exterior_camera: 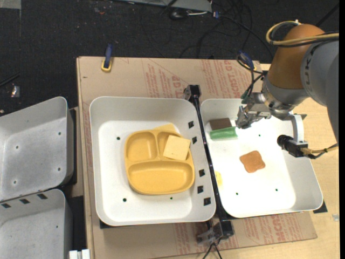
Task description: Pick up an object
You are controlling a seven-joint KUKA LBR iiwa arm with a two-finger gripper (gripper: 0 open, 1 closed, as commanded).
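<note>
Best lower squarely: gripper (pixel 243 120), grip state unclear, hangs just beside the flat green rectangular block (pixel 223 133); centre first.

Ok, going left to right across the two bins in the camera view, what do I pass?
Yellow divided tray in the left bin, pale block lying on it, green-and-brown block, orange-brown flat piece, gripper by the green block.

red print on board (pixel 178 80), seemingly unreadable
</note>
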